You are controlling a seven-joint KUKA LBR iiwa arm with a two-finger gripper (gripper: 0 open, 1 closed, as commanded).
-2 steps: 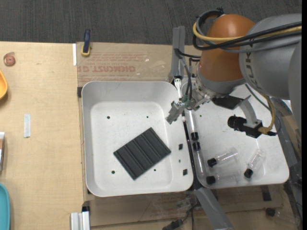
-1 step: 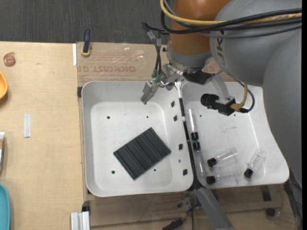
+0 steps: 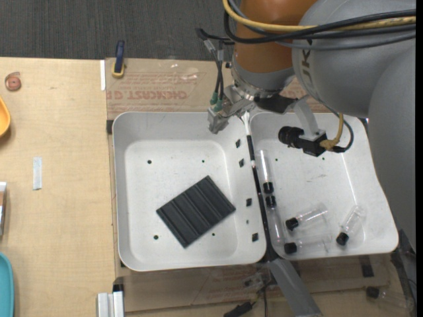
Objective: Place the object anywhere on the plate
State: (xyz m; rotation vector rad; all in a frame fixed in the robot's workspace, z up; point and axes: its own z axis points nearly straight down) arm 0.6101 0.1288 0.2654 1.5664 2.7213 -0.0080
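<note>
**Inspector:** Hazards, largest item first?

**Operator:** I see the arm (image 3: 344, 38) bulking over the right bin (image 3: 373, 177); a low sweep could clip the shared rim. The dark ribbed plate (image 3: 196, 211) lies flat in the left bin (image 3: 132, 177). The clear vials (image 3: 307, 218) lie loose in the right bin, well apart from the plate. I judge they may roll or slip. The gripper (image 3: 220, 116) hangs by the divider's far end.

**Inspector:** Open or closed?

**Operator:** I cannot tell.
</note>
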